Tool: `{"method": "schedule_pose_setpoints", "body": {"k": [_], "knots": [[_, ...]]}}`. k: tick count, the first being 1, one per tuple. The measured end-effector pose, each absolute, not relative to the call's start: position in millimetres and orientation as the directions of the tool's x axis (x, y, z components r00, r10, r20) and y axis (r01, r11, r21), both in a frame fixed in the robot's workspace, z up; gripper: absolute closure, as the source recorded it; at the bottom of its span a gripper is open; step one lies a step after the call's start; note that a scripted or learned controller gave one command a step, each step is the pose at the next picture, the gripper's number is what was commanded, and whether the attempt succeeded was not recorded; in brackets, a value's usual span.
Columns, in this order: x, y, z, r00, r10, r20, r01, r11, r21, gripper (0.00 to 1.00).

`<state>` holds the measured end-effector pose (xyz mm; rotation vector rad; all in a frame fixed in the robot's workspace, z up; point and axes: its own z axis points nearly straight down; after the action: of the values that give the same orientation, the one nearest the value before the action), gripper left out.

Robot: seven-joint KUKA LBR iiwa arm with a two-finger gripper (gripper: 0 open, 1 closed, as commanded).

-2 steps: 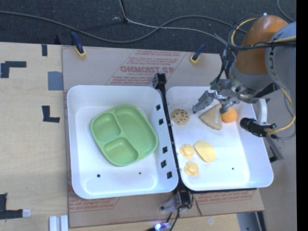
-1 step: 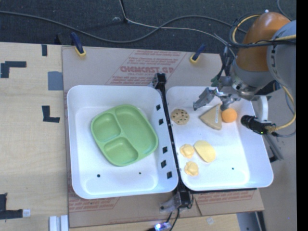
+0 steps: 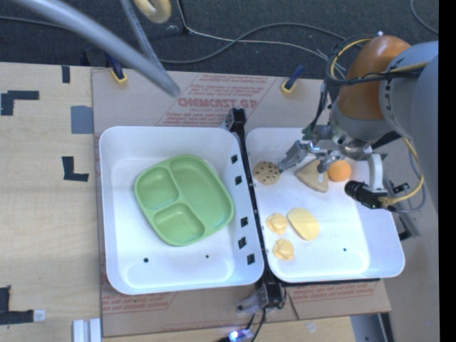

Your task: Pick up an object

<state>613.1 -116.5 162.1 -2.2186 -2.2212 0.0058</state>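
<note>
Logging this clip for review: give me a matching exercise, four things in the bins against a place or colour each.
Things:
1. tray
2. cookie
3. ball
4. gripper

Places or colours:
A. orange, beside the tan wedge
B. green, in the left bin
C. over the right bin's far part
D. speckled brown, near the divider

Pairs: 1-B, 2-D, 3-A, 4-C

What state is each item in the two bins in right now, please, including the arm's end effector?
Green divided plate: flat in the left bin, right side up.
Cookie: flat in the right bin, near the divider.
Orange ball: resting against the tan wedge.
Three yellow pieces: loose, lying apart.
End effector: low over the wedge, grip unclear.
</note>
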Motion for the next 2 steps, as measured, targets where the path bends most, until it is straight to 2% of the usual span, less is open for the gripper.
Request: {"method": "schedule_pose_setpoints", "body": {"k": [1,2], "knots": [[618.9,-108.5,106.5,-0.002,1.0,-0.001,1.0,0.002,-0.005,0.0],[619.1,-107.7,84.5,-0.002,1.0,-0.001,1.0,0.002,-0.001,0.0]]}}
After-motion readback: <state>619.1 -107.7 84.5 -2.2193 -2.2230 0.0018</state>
